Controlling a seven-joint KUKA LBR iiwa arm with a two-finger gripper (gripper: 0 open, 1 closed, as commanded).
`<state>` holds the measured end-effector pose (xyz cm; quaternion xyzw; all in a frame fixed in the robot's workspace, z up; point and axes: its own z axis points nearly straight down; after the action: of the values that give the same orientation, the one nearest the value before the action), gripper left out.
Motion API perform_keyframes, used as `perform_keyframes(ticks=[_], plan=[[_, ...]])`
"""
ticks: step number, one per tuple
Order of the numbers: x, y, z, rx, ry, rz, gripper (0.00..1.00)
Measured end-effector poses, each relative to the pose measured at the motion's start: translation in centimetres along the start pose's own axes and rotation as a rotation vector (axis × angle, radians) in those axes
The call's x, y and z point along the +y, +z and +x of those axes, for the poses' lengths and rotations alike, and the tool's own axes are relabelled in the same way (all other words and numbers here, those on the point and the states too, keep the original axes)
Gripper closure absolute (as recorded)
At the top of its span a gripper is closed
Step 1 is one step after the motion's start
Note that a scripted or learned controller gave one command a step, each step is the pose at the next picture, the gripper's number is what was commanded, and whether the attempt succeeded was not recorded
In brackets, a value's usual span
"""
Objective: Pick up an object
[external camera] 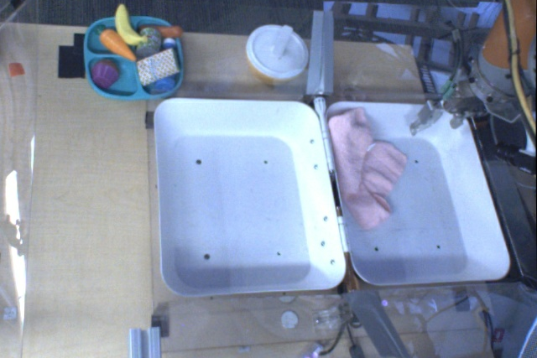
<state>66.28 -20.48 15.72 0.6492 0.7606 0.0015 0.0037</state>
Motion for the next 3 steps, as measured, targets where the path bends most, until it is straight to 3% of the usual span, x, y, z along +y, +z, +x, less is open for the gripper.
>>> perform_keyframes(ticks=[1, 2, 3], plan=[[-3.4, 6.8, 7.2, 0.001, -0.184, -0.003, 0.00], [-2.6, 6.8, 11.1, 0.000, -0.264, -0.004, 0.00], [-2.3, 5.4, 11.1, -0.003, -0.264, -0.013, 1.00]])
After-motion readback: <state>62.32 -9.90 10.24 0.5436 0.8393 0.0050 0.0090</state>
